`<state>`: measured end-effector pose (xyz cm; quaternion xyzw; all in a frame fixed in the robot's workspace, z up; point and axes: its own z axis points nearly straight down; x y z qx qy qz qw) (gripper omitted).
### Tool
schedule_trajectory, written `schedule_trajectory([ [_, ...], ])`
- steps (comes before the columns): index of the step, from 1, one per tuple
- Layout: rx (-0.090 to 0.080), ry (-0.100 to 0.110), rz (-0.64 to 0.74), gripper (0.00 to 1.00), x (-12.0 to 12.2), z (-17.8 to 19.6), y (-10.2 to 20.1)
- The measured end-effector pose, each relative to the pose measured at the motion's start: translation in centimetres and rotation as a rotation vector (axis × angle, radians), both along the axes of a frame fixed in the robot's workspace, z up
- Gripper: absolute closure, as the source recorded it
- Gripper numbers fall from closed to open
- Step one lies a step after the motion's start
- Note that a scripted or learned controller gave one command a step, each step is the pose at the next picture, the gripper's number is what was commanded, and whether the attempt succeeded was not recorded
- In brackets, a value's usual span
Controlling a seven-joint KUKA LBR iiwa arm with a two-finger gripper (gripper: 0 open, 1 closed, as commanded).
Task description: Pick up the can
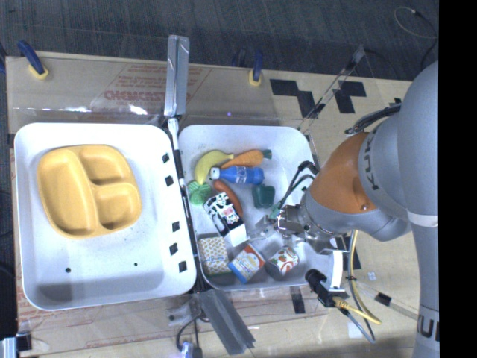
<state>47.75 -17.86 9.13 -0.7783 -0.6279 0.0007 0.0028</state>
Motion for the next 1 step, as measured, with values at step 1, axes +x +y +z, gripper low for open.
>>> schedule_trajectory([
  [1,0.000,0.000,0.000,0.00,0.00,0.00,0.00],
])
